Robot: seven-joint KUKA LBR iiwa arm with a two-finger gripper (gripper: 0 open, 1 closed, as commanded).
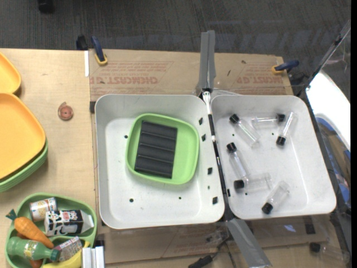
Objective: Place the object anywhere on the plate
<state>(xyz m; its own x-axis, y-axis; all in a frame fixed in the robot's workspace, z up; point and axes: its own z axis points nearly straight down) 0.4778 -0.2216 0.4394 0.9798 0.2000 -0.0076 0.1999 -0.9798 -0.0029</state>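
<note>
Right bin (304, 175): clear tubes (240, 163) faint, black caps plain. Black ridged block (156, 149) flat on green plate (190, 149), long axis near-far. Jaw state: cannot tell.

plate (163, 149) in left bin (111, 205) | tubes (241, 128) scattered in right bin (318, 194)

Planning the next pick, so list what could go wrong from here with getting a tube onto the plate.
1. The tubes in the right bin are clear, thin and round; they may be hard to detect and could roll or slip from a grasp.
2. Several lie close together or near the bin wall, so the gripper could nudge neighbours.
3. The green plate already bears a dark ribbed block; a tube dropped on it might roll off.
</note>
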